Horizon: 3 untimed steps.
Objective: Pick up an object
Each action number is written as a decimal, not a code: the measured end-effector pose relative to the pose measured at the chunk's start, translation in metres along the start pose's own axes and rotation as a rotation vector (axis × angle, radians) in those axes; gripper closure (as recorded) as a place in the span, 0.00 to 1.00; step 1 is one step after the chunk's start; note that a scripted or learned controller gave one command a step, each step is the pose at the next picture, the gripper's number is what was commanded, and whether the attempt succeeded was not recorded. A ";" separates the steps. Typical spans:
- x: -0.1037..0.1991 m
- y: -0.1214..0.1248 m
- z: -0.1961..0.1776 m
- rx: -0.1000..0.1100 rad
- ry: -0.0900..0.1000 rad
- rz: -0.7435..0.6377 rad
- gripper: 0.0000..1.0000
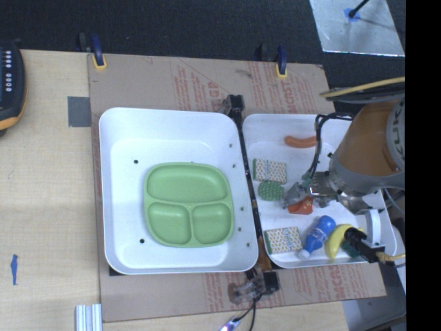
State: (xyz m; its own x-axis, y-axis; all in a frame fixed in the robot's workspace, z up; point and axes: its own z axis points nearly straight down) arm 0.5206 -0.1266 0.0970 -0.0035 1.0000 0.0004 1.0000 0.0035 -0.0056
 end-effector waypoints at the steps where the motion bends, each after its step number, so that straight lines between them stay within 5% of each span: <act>1: -0.001 0.000 -0.011 0.001 -0.001 -0.002 1.00; 2: -0.001 0.000 -0.011 0.000 -0.001 -0.003 0.00; 3: 0.013 0.091 -0.064 -0.005 -0.001 -0.001 0.00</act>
